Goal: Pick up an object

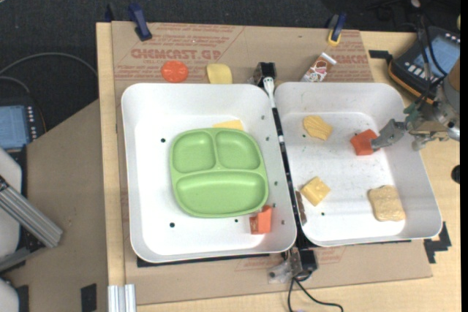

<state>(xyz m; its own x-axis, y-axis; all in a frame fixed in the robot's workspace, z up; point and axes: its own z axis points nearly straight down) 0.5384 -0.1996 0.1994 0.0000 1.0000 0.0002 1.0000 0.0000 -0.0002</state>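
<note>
In the right bin a red block lies toward the far right. My gripper reaches in from the right edge and its tip sits right against the block's right side. The same bin holds a yellow wavy piece at the back, a yellow cheese wedge at the front left and a tan bread slice at the front right. In the left bin lies a green divided plate, with a yellow piece behind it and an orange block at its front right.
On the board behind the bins lie an orange disc, a yellow lump and a small packet. Blue clamps hold the board's far edge. A black strip runs between the bins.
</note>
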